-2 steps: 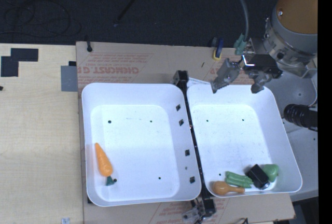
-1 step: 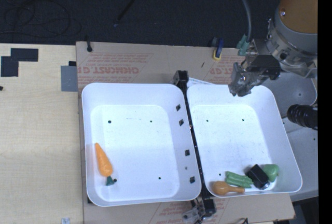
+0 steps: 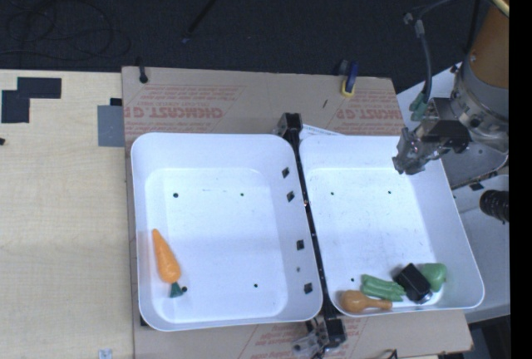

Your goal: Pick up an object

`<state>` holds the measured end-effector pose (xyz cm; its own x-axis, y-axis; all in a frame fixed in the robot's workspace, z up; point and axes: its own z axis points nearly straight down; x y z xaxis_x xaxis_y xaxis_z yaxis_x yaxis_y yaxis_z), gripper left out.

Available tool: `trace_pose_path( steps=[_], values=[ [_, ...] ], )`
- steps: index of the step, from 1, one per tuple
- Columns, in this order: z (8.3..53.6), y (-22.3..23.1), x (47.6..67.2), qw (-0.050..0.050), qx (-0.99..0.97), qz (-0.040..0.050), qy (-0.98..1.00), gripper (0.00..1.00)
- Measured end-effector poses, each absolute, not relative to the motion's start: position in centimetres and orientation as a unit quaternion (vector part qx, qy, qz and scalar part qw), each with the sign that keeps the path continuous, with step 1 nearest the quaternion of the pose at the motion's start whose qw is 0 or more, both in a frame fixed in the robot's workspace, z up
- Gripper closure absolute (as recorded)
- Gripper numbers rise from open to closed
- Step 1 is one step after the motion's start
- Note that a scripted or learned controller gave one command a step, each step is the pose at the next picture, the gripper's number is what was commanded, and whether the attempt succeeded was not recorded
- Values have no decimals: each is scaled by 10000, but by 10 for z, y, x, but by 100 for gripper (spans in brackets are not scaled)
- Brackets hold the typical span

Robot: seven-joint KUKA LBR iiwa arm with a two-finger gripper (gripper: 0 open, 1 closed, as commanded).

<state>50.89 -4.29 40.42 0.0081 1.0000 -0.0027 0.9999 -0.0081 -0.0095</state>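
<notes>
Gripper (image 3: 409, 159) hangs over the far right rim of the right bin (image 3: 374, 208); can't tell from here how it is set, and nothing visible in it. Near front edge of that bin: green pod (image 3: 382, 288), black block (image 3: 413, 282) lying against a green piece (image 3: 434, 272), tan gourd-shaped item (image 3: 364, 302), all bunched close. Wide bare floor behind them. Left bin (image 3: 216, 174): orange carrot (image 3: 165, 258) near the front left wall, open floor elsewhere.
</notes>
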Motion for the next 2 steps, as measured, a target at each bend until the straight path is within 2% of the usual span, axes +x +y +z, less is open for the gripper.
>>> trace_pose_path(
  steps=[1,2],
  values=[
    [546,28,485,-36,-7038,-54,-7103,100],
    [452,57,553,21,-7054,31,-7088,100]
  ],
)
